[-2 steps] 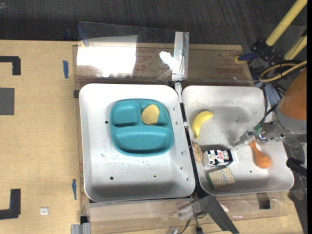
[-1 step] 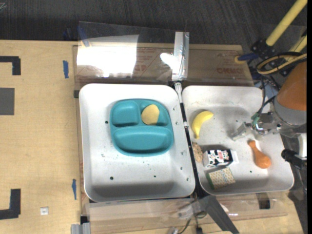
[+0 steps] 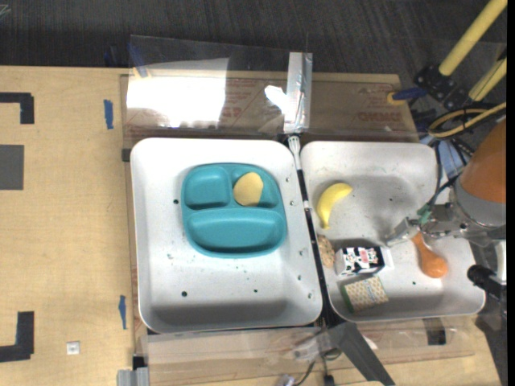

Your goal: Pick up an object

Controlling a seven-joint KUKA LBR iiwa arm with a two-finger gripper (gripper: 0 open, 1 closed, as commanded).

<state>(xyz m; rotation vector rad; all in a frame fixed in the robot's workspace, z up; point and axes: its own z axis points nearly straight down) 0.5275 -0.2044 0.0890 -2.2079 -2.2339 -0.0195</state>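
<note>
two white bins [image 3: 161, 296] on bench [image 3: 56, 215]

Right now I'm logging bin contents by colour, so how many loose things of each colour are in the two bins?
Teal: 1, divided plate
Yellow: 2, round fruit, banana
Orange: 1, carrot-like piece
Printed cartons or cards: 2, cow-print one, patterned one
Total: 6

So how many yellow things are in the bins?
2. A round yellow fruit sits in the teal tray's upper right compartment in the left bin. A banana lies in the right bin, near its left wall.
</note>
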